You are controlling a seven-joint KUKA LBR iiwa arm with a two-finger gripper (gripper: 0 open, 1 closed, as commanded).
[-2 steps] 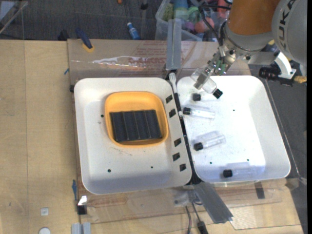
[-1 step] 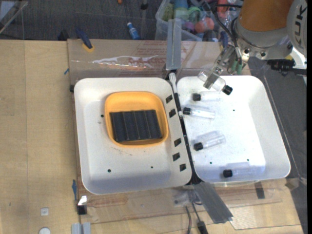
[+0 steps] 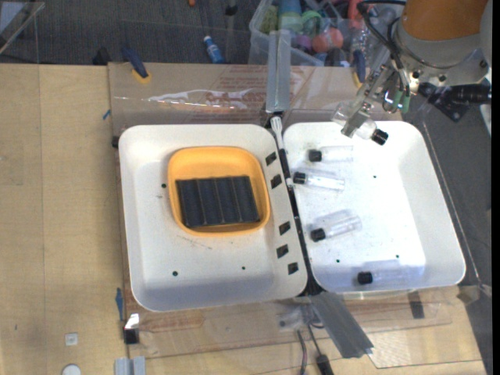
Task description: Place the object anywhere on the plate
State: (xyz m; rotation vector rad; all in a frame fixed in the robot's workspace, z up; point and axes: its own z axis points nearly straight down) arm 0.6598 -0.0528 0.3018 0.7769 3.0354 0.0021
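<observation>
Two white bins share a pale wooden bench (image 3: 47,209); a crate of toys (image 3: 312,14) stands on the grey floor beyond. The left bin (image 3: 141,280) holds an orange plate (image 3: 181,162) bearing a black ribbed block (image 3: 217,201). Capped tubes (image 3: 336,225) lie scattered in the right bin (image 3: 437,233), with the gripper (image 3: 355,123) over its far edge; its grasp cannot be told.

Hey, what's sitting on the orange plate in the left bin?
A black ridged rectangular pad lies flat on the orange plate, covering most of its floor. Whatever may lie beneath the pad is hidden.
</observation>
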